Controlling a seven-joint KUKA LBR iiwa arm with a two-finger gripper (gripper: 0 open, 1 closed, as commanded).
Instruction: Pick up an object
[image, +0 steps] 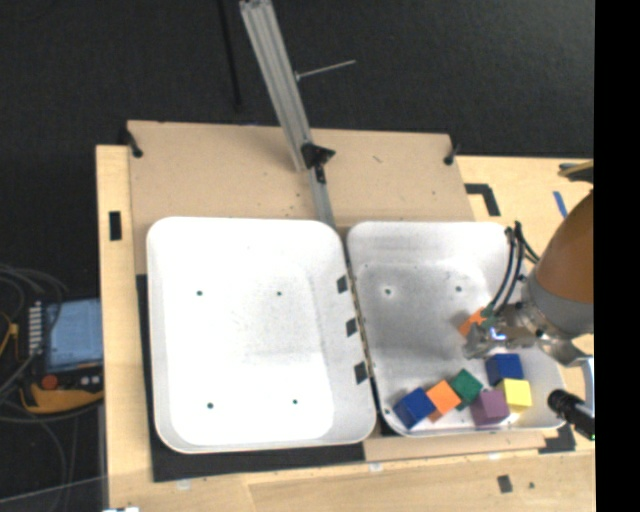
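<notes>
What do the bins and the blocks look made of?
Bins: likely moulded plastic, white and smooth, with rounded corners and a faint sheen. Blocks: solid-coloured, matte, sharp-edged cubes, probably painted wood or foam; the view is too coarse to say which.

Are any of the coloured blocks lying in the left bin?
No: the blue block, orange block, green block and the others all lie in the right bin.

No text, label, brand, number or sign can be read anywhere on the two shallow white plastic bins (250, 330), the small coloured blocks (465, 395) or the pale wooden bench (300, 480).
</notes>
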